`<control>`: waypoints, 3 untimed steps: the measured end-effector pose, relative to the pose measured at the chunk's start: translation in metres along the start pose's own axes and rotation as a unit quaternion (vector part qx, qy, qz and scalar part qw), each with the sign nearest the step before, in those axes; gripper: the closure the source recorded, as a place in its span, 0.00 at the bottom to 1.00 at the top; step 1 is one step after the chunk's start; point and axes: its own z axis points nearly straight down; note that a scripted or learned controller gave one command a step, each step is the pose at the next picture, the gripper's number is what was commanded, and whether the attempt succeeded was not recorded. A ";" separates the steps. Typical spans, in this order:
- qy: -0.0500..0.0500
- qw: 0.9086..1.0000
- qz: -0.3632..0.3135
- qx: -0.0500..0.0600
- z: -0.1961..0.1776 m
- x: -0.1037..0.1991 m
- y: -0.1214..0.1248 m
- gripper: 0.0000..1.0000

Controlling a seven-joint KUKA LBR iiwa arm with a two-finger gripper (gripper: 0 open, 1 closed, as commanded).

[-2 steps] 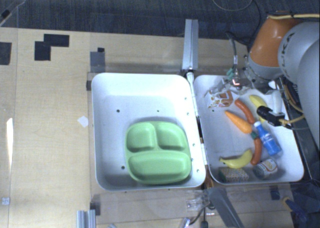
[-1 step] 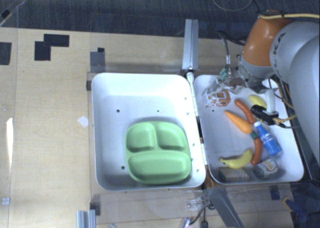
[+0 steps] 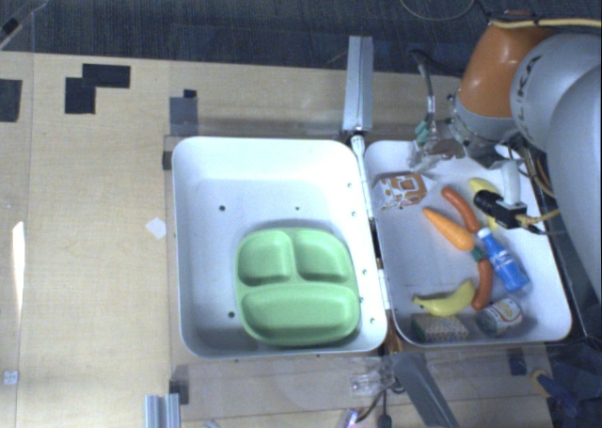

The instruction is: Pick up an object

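Saw gripper point(image 3: 430, 147) over far-left corner of R bin point(image 3: 406, 261), arm coming in from right. Couldn't tell claw state, apart or together: too small & blurred.

Found task objs all in R bin. Spotted brown-white packet point(image 3: 403, 191) closest to gripper, just near-left of it, flat on bin floor. Noted orange carrot point(image 3: 448, 229) mid-bin, lying at a slant, w/ red sausage-like piece point(image 3: 459, 205) just far-right of it. Picked out small yellow item point(image 3: 483, 185) toward right wall. Logged blue bottle point(image 3: 505, 266) right of centre, lying down, beside a red item point(image 3: 483, 287). Saw banana point(image 3: 450, 299) toward near side, one end against that red item. Noted can point(image 3: 502, 315) in near-right corner & dark brush-like thing point(image 3: 439, 327) along near wall, too blurred to ID.

Found green 3-compartment plate point(image 3: 296, 285) flat in L bin point(image 3: 212, 186), toward near side.
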 end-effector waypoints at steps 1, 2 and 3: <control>0.000 1.000 0.000 0.000 0.000 0.000 0.000 0.00; 0.010 0.999 -0.037 0.022 0.030 0.011 -0.058 0.00; 0.010 0.999 -0.038 0.021 0.021 0.011 -0.057 1.00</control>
